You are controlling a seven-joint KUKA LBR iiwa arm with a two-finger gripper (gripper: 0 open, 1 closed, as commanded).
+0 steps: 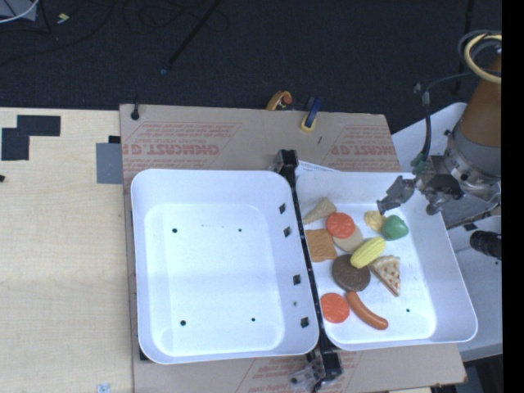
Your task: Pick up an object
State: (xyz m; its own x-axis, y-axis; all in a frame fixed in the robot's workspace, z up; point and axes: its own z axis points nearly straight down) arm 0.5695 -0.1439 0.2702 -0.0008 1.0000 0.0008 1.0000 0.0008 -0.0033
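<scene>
Toy food crowds the right bin (446,301): a green piece (395,227) beside a small yellow one (374,219), corn cob (368,251) lying tilted across a brown patty (351,276), pizza slice (388,273), sausage (367,310), two red-orange discs (341,224) (334,307).

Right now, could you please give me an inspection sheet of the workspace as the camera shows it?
Surface: bench of pale wood, with a cardboard sheet under two white bins.
Job's things: right bin holds toy foods, among them a yellow corn cob, a green piece, a sausage, two red-orange rounds, a brown round and a pizza wedge.
Clutter: left bin, nothing seen inside; clamps at the cardboard's far edge.
Grippers: gripper above the right bin's far right corner, near the green piece; finger state cannot be told.
Cables: one looping beside the arm; more on the dark floor.
Surroundings: dark floor beyond the bench.
</scene>
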